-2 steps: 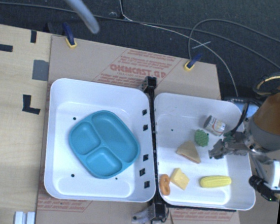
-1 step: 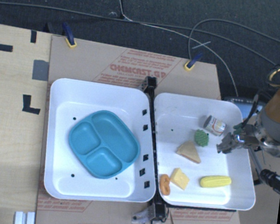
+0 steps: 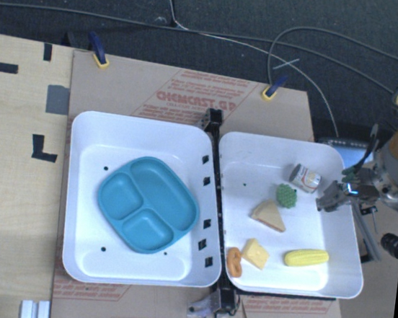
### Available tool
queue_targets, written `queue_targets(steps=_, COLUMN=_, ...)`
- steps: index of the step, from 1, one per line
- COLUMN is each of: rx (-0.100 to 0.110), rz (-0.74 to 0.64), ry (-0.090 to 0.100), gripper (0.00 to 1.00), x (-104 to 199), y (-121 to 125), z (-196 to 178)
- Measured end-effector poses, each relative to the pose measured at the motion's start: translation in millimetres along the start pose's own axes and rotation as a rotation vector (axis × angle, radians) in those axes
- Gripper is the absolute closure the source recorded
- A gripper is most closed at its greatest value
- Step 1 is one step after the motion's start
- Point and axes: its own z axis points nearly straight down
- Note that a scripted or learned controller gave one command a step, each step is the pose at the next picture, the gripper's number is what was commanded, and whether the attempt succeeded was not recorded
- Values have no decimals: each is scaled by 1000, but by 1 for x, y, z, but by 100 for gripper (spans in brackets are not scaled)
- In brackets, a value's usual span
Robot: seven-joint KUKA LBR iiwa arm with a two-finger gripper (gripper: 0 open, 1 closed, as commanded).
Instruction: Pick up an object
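The right bin (image 3: 258, 151) holds several small items: a silver can with a red-and-white end (image 3: 304, 177), a green broccoli piece (image 3: 286, 196), a beige wedge (image 3: 270, 216), a yellow block (image 3: 255, 254), an orange piece (image 3: 233, 262) and a yellow corn cob (image 3: 306, 258). My gripper (image 3: 332, 195) hangs over the bin's right side, just right of the can and the broccoli and apart from both. It looks dark and small here.
A blue divided plate (image 3: 148, 204) lies in the left bin (image 3: 80, 175). A black ridge with clips (image 3: 213, 193) separates the bins. Cables (image 3: 305, 67) run across the dark mat behind, and two clamps (image 3: 99, 53) pin the cardboard.
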Motion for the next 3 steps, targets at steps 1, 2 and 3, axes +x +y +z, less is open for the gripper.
queue_targets(steps=1, rx=4, rz=-4, ry=2, gripper=100, x=46, y=6, z=7)
queue_targets(steps=2, rx=4, rz=-5, ry=3, gripper=100, x=94, y=5, z=1)
queue_targets(steps=3, rx=4, rz=-7, ry=3, gripper=100, x=156, y=9, z=2)
